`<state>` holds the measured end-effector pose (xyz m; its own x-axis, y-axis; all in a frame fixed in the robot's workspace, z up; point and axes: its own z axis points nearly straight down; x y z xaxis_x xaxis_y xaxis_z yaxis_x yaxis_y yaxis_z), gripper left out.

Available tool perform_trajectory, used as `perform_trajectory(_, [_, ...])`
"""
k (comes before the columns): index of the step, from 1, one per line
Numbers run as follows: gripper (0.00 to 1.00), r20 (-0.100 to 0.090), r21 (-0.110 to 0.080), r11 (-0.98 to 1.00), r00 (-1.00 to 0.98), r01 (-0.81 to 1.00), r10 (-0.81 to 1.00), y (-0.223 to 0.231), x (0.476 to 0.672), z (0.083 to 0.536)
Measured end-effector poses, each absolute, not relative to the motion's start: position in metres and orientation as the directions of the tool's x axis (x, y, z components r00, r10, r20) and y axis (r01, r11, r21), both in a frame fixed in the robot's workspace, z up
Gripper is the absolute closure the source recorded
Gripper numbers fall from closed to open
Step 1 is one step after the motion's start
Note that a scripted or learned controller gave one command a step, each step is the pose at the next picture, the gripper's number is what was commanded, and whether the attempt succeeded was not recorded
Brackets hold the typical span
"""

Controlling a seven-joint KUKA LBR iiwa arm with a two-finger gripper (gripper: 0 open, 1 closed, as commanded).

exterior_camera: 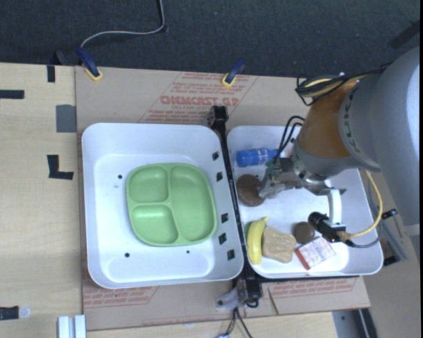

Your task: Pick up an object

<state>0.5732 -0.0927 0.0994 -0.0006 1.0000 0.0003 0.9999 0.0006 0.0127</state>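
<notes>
Brown round disc-shaped object [249,189] is sitting beside your gripper [268,188], whose grip I cannot tell; you are risking nudging it against the bin wall [232,189].

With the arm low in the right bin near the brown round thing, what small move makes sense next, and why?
Probably a short shift toward the brown round object, then a descent. The gripper sits just beside it in the right bin, with the blue bottle close behind and the banana nearer the front, so it looks like the closest target.
</notes>
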Motion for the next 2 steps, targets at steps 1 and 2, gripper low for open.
perform_trajectory(1, [1.00, 0.001, -0.014, 0.000, 0.000, 1.000, 1.000, -0.1024, 0.6538, 0.0866])
perform_trajectory(2, [0.00, 0.000, -0.008, 0.002, -0.002, 1.000, 1.000, -0.1015, 0.6545, 0.0854])
